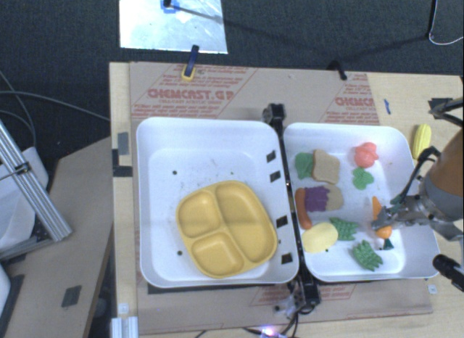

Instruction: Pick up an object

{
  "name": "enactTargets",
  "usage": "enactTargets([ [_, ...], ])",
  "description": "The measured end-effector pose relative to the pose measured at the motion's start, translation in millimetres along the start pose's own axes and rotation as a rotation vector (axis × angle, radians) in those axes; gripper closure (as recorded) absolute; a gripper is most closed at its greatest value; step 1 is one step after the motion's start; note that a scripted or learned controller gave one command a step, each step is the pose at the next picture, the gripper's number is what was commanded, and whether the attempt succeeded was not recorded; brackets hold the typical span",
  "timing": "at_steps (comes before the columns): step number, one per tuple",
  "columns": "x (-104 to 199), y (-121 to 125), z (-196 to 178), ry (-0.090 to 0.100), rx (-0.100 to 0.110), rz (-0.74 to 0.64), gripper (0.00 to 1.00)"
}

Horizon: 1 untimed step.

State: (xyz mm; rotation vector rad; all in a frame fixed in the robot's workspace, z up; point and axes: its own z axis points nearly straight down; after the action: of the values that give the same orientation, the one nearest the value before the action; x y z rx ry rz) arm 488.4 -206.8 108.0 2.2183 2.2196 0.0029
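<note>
The right bin (395, 141) holds several toy foods: a bread slice (326, 166), a red tomato (366, 154), purple grapes (317, 197), a red sausage (303, 210), a yellow lump (320, 237) and green leafy pieces (367, 255). My gripper (384, 220) reaches in from the right and sits low over the bin's right side. It is right at a small orange carrot piece (376, 205), with more orange showing just below it. Whether the carrot is gripped is unclear.
The left bin (167, 148) holds a yellow divided plate (227, 226). A yellow corn cob (421, 139) lies on the bench outside the right bin's far right corner. A black divider (284, 184) runs between the bins. Green pieces (362, 178) lie close to the gripper.
</note>
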Motion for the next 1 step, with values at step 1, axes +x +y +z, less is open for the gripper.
enactTargets([
  [1, 37.8, 88.2, -4.9, 0.000, -0.006, -0.011, 1.00],
])
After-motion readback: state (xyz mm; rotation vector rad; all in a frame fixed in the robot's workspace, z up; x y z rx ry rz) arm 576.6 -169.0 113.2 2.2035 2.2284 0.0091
